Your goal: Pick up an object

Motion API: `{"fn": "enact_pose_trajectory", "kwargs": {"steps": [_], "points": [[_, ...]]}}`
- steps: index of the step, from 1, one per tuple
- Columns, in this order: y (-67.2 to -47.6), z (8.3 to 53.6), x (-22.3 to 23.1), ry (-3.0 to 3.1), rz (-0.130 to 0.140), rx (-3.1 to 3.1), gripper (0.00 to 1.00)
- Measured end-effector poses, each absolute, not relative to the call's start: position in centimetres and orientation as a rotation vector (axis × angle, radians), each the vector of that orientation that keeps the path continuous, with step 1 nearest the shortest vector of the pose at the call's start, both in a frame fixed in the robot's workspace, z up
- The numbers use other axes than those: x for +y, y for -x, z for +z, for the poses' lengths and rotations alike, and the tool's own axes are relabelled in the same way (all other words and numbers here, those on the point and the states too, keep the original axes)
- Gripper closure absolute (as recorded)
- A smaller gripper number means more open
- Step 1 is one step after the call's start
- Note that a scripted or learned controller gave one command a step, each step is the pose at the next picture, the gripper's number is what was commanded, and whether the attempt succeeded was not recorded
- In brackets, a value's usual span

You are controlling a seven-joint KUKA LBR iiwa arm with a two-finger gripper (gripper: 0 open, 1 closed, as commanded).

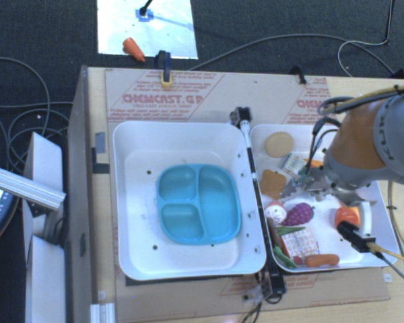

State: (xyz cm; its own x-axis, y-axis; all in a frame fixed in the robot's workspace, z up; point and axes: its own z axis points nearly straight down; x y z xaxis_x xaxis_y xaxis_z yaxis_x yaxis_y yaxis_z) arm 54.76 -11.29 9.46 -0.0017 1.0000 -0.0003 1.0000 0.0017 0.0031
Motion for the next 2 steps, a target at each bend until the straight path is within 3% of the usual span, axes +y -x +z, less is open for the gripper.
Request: {"fn": "enact_pose_trajectory", "kwargs": {"steps": [1, 2], "points": [[-50.5, 8.4, -9.0, -2.22, 0.001, 2.222, 0.0], [-50.7, 9.5, -9.0, -2.217, 0.006, 2.221, 1.0]]}}
